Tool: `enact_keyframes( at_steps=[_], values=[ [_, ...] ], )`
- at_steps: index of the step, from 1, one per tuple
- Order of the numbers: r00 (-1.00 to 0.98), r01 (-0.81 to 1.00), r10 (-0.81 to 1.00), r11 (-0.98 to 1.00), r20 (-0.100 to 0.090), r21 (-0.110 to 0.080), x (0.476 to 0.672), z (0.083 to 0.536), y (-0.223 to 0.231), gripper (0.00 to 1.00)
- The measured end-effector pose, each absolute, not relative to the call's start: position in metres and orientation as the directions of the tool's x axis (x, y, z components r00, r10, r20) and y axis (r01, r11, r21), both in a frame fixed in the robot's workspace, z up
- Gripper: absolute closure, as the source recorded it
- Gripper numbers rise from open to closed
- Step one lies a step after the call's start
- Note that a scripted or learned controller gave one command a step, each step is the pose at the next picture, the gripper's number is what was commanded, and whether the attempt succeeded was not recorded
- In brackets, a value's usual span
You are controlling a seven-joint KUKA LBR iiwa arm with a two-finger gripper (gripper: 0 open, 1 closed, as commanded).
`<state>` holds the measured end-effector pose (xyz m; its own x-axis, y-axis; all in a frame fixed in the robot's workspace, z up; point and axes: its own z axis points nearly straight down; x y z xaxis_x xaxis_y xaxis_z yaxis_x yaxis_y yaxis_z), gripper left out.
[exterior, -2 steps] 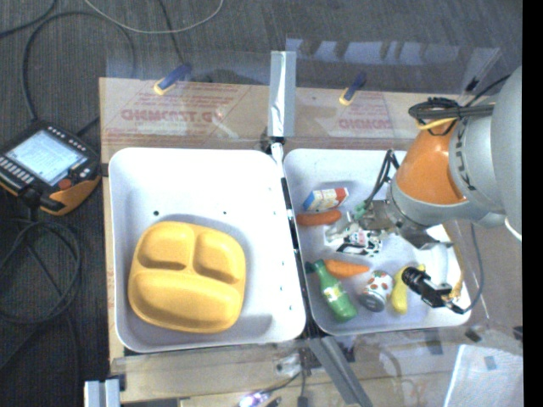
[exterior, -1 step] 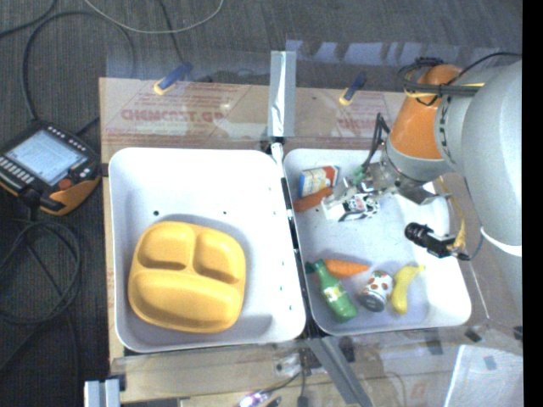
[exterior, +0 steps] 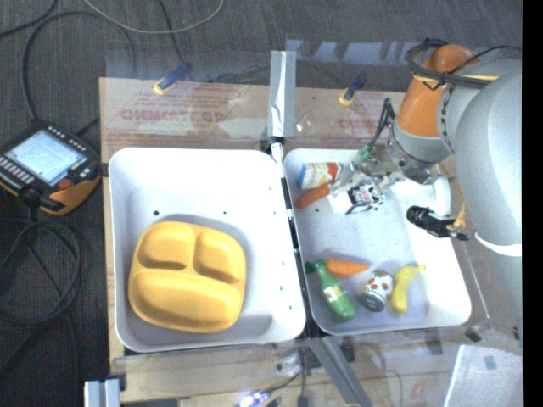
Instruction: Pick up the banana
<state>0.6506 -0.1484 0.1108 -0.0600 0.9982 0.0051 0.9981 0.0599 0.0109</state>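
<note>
The yellow banana (exterior: 405, 287) lies near the front right corner of the right bin (exterior: 441, 308), next to a small round can (exterior: 378, 289). My gripper (exterior: 366, 185) hangs over the back part of the same bin, well behind the banana and apart from it. It sits close to a white jar with a yellow label (exterior: 321, 175) and an orange-red piece (exterior: 312, 196). Nothing yellow is at the gripper.
A carrot (exterior: 346, 268) and a green bottle (exterior: 333, 291) lie left of the can. The left bin (exterior: 127, 185) holds a yellow divided tray (exterior: 188, 275). A teach pendant (exterior: 47, 166) and cables lie off the bench to the left.
</note>
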Motion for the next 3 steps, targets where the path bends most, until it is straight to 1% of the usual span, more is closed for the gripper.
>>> enact_keyframes(
  at_steps=[1, 2, 3],
  values=[
    [-0.093, 0.996, 0.995, 0.093, -0.023, -0.013, 0.663, 0.11, -0.13, 0.0],
    [-0.16, 0.986, 0.987, 0.161, -0.033, 0.04, 0.661, 0.112, -0.115, 0.0],
    [-0.29, 0.955, 0.957, 0.291, -0.029, 0.049, 0.616, 0.111, -0.165, 0.0]
  ],
)
